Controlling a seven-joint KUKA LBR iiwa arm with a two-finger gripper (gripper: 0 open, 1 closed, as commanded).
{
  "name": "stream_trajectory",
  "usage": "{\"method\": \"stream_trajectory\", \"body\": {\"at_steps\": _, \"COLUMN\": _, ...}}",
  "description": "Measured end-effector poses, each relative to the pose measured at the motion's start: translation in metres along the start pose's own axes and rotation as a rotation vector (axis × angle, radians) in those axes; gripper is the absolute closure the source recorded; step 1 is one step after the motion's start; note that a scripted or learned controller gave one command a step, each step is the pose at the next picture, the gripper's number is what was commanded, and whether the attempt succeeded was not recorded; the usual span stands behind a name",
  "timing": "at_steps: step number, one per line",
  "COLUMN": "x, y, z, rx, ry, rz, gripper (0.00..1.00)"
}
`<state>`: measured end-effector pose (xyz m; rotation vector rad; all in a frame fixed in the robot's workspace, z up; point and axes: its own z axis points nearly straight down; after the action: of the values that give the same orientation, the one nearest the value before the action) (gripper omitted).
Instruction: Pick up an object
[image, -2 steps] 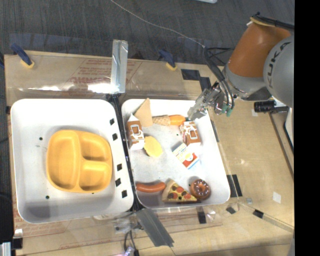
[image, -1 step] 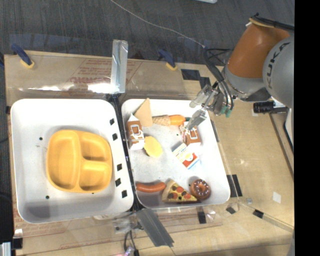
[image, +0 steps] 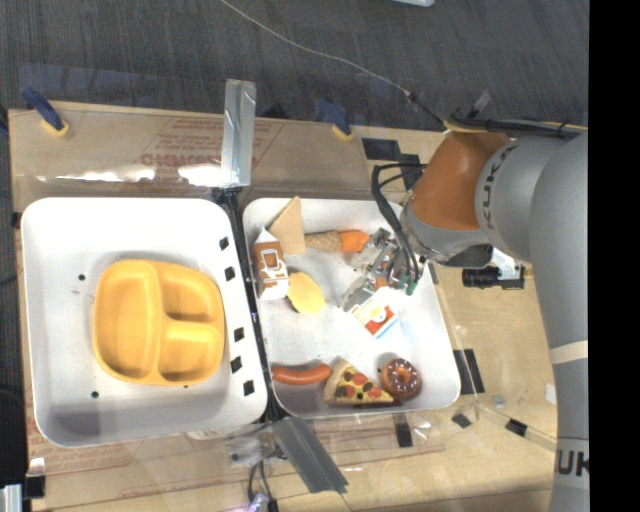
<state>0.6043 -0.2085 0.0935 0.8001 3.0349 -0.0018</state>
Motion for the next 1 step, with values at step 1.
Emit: {"method": "stream_trajectory", "body": {"at_steps": 1, "x": 0.0271, "y": -0.0140, "z": -0.0010, "rx": -0.002, "ry": -0.001, "rz": -0.015, "gripper": 0.00}}
